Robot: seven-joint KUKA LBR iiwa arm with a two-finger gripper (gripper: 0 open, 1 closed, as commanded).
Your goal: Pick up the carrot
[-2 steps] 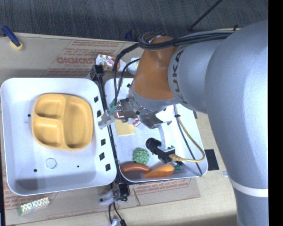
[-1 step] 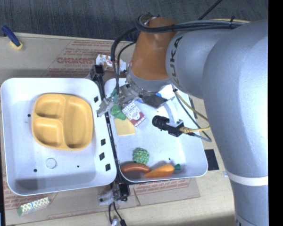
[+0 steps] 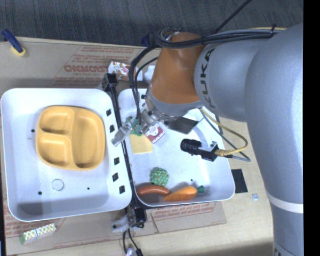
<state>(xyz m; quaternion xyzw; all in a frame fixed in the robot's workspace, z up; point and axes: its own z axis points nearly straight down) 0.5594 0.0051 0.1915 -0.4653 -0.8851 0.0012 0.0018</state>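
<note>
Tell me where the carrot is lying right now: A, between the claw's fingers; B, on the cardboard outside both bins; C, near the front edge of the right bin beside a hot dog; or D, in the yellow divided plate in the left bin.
C: the carrot lies at the right bin's front edge, next to the hot dog, well apart from the claw.

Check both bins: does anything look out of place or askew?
Nothing stands out. The carrot lies along the right bin's near wall beside a sausage; the yellow tray sits flat in the left bin.
</note>
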